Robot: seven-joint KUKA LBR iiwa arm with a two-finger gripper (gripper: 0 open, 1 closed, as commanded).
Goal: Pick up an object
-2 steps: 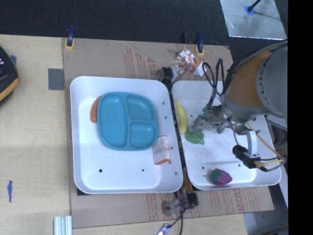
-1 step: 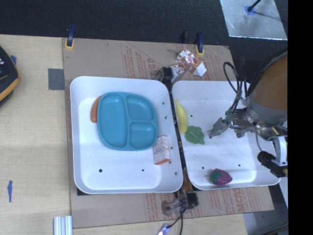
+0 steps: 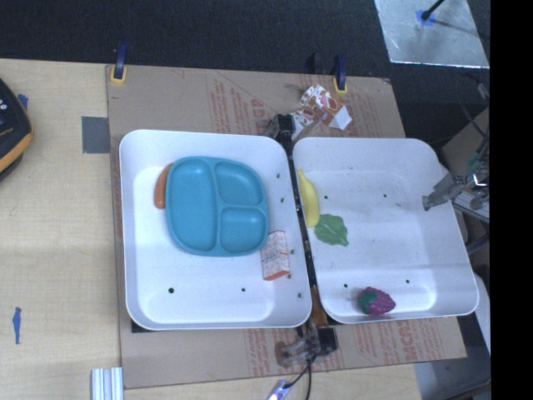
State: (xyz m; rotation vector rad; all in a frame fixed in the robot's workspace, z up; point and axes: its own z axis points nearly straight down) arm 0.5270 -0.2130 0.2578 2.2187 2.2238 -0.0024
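Note:
The right bin holds a yellow banana-like piece against its left wall, a flat green leaf-shaped piece just right of it, and a magenta berry-like object near the front edge. In the left bin lies a blue divided plate, with an orange piece poking out from under its left side and a small printed packet at its lower right. My gripper reaches in over the right bin's right rim, well away from all of these objects.
A crumpled wrapper lies on the cardboard behind the bins. A yellow and black device sits at the far left of the bench. Clamps and cables sit at the seam between the bins.

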